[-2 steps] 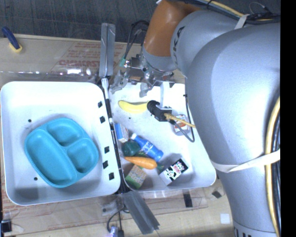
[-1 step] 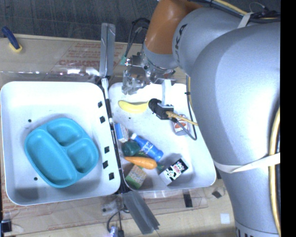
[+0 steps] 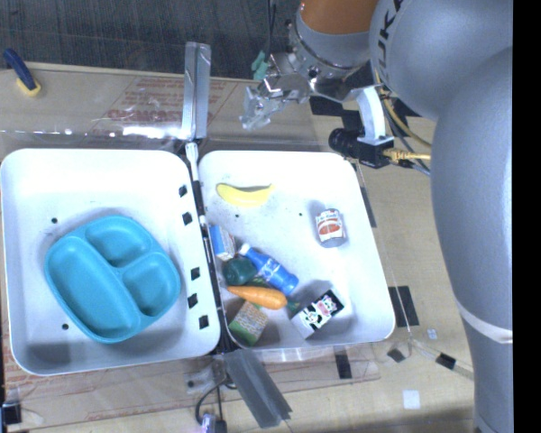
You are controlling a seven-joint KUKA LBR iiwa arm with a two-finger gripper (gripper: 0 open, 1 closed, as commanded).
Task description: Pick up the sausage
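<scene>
- Across the middle of the frame, two shallow white bins sit side by side on a pale tan bench top [image 3: 117, 97]; a grey metal strip [image 3: 197, 88] stands at the seam between them near the top.
- The left bin [image 3: 27, 188] holds a blue divided plate [image 3: 113, 278] with three compartments, lying in its lower middle.
- The right bin [image 3: 361, 242] holds a cluster of small things along its left and lower parts.
- A yellow banana [image 3: 243, 194] lies in the upper left of the right bin, apart from the rest.
- A small red and white can [image 3: 330, 226] stands alone toward the right side of that bin.
- The sausage [image 3: 256, 296], orange and slim, lies in the lower left of the right bin, just below a blue bottle [image 3: 269, 269] and touching it; a brownish packet [image 3: 249, 321] sits just beneath it.
- A black and white carton [image 3: 318, 312] rests to the right of the sausage, near the bin's lower edge.
- The gripper [image 3: 257, 111] hangs in the upper middle of the frame, above the bench just beyond the right bin's top edge, well apart from the sausage. Whether its fingers are spread or closed I cannot tell; nothing is seen between them.
- The grey arm [image 3: 451, 106] with its orange band fills the upper right.
- A blue and yellow object [image 3: 20, 70] lies at the upper left corner of the bench.
- Behind the bench, the top of the frame is dark.
</scene>
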